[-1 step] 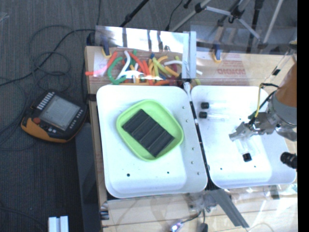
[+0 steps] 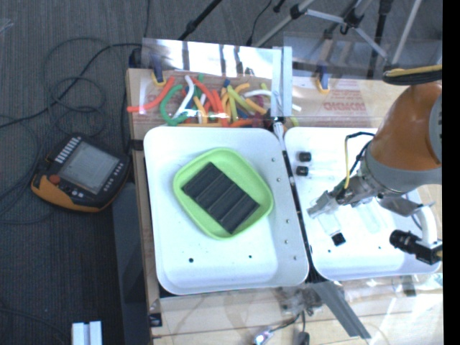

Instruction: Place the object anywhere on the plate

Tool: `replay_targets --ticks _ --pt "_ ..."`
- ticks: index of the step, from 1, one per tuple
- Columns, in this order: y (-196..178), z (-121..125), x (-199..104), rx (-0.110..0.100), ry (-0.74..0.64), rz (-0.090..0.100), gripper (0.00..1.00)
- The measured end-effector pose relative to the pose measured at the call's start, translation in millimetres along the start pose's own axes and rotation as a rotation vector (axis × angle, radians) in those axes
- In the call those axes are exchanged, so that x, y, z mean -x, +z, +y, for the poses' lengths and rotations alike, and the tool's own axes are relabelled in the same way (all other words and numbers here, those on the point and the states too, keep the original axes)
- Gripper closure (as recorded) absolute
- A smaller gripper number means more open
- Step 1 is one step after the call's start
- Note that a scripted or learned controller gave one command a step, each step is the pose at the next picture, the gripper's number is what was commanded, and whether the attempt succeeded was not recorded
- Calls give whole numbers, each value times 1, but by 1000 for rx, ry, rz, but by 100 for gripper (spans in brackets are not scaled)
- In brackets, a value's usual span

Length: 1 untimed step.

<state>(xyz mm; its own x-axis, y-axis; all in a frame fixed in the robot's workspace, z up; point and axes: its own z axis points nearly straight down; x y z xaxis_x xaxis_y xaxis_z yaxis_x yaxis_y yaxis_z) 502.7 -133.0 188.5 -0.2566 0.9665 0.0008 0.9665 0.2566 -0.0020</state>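
A lime-green plate [image 2: 188, 172] lies in the middle of the left white bin [image 2: 215, 272]. A dark, ribbed rectangular object [image 2: 219, 196] rests flat on the plate, turned at a slant. My gripper [image 2: 320, 207] hangs over the left part of the right bin [image 2: 374, 264], pointing towards the divider between the bins. It stands well apart from the plate and the dark object, and nothing shows in its grasp. The grey arm with its orange band [image 2: 410, 131] reaches in from the right.
Two small black pieces [image 2: 303, 163] sit near the right bin's back left, and a small black square [image 2: 338, 239] lies below the gripper. Coloured tubes [image 2: 208, 103] are heaped behind the left bin. A handheld pendant [image 2: 83, 172] lies on the floor at left.
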Motion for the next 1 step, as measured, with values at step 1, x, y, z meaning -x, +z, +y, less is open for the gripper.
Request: replay_targets --ticks 1 --pt "-38 8 -95 0 -151 0 100"
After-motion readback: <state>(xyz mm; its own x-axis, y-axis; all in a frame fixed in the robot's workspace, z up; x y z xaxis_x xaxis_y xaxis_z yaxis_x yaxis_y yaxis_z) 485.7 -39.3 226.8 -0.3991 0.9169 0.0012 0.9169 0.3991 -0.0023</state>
